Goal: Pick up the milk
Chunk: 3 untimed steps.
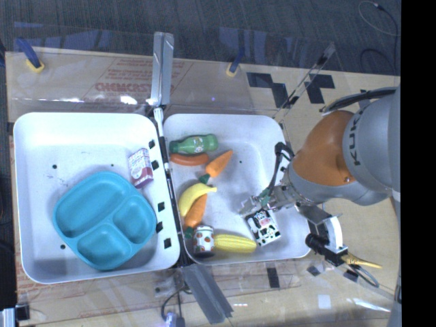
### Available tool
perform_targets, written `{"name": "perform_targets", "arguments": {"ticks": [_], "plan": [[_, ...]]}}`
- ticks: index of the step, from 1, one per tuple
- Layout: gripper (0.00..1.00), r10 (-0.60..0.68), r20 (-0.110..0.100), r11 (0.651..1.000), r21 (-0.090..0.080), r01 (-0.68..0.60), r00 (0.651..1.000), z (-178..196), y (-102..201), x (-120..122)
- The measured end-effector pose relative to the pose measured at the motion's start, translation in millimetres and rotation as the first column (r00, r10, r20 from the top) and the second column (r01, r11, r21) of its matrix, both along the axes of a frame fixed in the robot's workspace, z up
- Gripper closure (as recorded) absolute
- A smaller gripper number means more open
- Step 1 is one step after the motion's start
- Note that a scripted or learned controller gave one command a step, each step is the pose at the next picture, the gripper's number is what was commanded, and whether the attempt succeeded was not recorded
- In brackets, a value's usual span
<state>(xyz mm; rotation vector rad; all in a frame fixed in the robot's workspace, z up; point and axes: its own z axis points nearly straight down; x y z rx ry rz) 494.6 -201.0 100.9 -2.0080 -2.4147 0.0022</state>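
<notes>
The grey arm's two-finger gripper (262, 206) hangs right over the small black-and-white milk carton (264, 226) – presumably lining up a grab – though whether the claw is open I cannot tell.

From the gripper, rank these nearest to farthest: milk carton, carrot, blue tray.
From the gripper in the right bin:
1. Milk carton, just below it, same bin.
2. Carrot, up and left, same bin.
3. Blue tray, far off in the left bin.

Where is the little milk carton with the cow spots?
The milk carton lies in the right bin, near its lower right corner. It sits just right of the corn cob, with the pincer right above it.
</notes>
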Motion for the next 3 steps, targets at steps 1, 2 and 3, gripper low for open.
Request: {"name": "perform_targets", "arguments": {"ticks": [1,2,3], "plan": [[1.0,0.185,0.002,0.983,0.0,-0.185,0.983,152.2,33.2,28.8],[1.0,0.045,0.001,0.999,-0.001,-0.045,0.999,177.6,0.0,74.2],[1.0,0.098,-0.002,0.995,0.001,-0.098,0.995,109.8,-5.5,56.5]]}}
